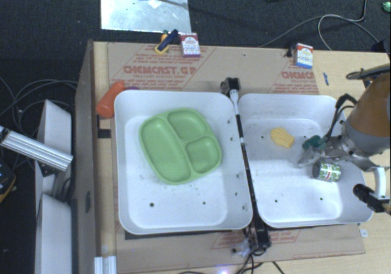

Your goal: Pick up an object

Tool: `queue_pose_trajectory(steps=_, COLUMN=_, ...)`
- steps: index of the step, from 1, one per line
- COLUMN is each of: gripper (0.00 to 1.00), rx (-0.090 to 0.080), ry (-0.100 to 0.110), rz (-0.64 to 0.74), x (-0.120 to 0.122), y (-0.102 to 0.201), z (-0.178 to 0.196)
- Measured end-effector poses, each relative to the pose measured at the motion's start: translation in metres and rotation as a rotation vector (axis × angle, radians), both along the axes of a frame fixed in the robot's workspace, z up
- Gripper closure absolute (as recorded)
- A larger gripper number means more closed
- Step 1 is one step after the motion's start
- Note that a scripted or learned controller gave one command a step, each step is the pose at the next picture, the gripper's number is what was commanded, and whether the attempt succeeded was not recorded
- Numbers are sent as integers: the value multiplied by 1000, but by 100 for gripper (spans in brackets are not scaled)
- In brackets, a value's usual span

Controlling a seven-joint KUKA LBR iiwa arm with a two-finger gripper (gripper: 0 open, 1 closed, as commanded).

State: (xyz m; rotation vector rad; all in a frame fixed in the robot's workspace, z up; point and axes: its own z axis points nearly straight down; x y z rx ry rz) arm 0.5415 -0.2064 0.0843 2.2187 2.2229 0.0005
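Nearest the camera, along the bottom of the frame, runs the front rim of the two white bins. In the left bin lies a green compartment plate, well apart from the arm.

In the right bin are three small things: a yellow, rounded piece near the centre, a small teal item to its right, and a green-and-white can lying on its side toward the right of the frame. The gripper reaches in from the right edge, low over the bin floor, just left of the can and just below the teal item. Whether its jaws stand wide or narrow I cannot tell; the metal tip is too small and blurred, and nothing is visibly caught between them.

Judged from this, the pick is at the approach or closing stage, with no object lifted yet. The can and the teal item are the likeliest targets. A good next move would need the tip centred over one object, then a firm close before rising. A can on its side may roll away from a glancing touch.

Beyond the bins, at the top of the bench, stand two small red-and-white boxes.
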Motion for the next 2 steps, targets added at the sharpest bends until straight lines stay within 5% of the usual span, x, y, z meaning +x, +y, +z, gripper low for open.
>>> queue_pose_trajectory(steps=1, gripper=0, rx=0, ry=-2, rz=2, x=23, y=0, z=1)
queue_pose_trajectory(steps=2, gripper=0, rx=0, ry=0, rz=0, x=-12, y=0, z=0)
